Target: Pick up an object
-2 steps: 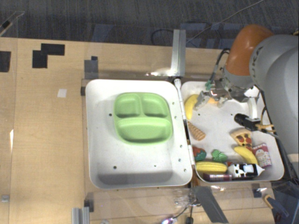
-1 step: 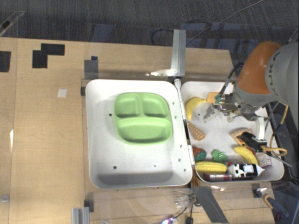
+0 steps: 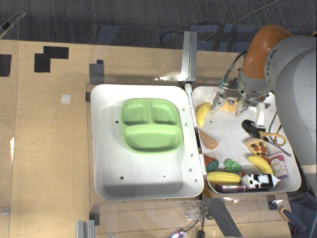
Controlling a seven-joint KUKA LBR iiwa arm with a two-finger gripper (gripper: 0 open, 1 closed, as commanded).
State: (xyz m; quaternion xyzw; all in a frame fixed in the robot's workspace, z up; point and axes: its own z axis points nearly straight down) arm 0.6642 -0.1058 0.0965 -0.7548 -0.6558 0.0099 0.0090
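Camera view had two shallow white bins side by side: the left bin (image 3: 104,148) held one green plastic divided tray (image 3: 150,124) with three compartments, smooth and rounded. The right bin (image 3: 225,133) held the toy clutter, so roughly: two bananas (image 3: 202,114), one more yellow one (image 3: 259,163) near the right wall, one corn cob (image 3: 223,177), one waffle cone (image 3: 210,141) with a ridged texture, one green broccoli-looking piece (image 3: 232,165), one pizza slice (image 3: 256,146), and a black-and-white cow-patterned thing (image 3: 259,181). The gripper (image 3: 228,106) hung over the bin's upper part with its fingers spread apart, nothing between them, just above an orange-yellow object (image 3: 229,105) that was too hidden to identify.
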